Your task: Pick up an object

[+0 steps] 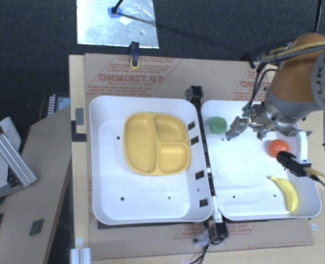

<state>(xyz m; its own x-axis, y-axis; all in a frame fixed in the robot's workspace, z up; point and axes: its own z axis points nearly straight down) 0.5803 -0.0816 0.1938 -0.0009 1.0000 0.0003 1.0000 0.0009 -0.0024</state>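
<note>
My gripper (248, 130) hangs over the back of the right bin (244, 199), fingers apart and pointing down, nothing between them. A green round object (216, 125) lies just left of the left fingertip (234, 130), apart from it. An orange-red ball (277, 146) sits to the right of the gripper, below the wrist. A yellow banana (286, 193) lies in the bin's front right corner. The grey arm with its orange band (299, 76) comes in from the right.
The left bin (107, 169) holds a yellow divided plate (155, 142). A black divider (202, 147) with clips runs between the bins. A black connector with cable (292, 164) hangs over the right bin near the ball.
</note>
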